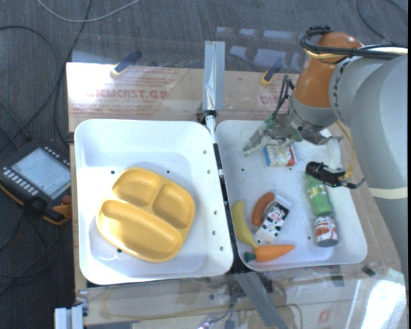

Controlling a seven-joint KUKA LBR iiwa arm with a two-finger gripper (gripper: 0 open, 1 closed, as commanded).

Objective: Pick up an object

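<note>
A: The gripper (pixel 268 137) is seen low over the far end of the right bin (pixel 356 252), its fingers spread apart, with nothing caught between them.

B: And the nearest target is noted at once: a small blue-and-white carton (pixel 279 155), lying just beside the fingertips, on the near side and slightly toward the arm.

A: Its long axis is judged to run roughly across the bin, so a short pull back toward the arm would be called for before any closing is attempted.

B: The green bottle (pixel 318 199), the can (pixel 325 231), the sausage (pixel 262 208), the cow-print carton (pixel 273 222), the banana (pixel 242 226) and the carrot (pixel 275 251) are left further off, toward the near rim.

A: The yellow tray (pixel 146 214) is parked in the left bin (pixel 89 142), well apart.
</note>
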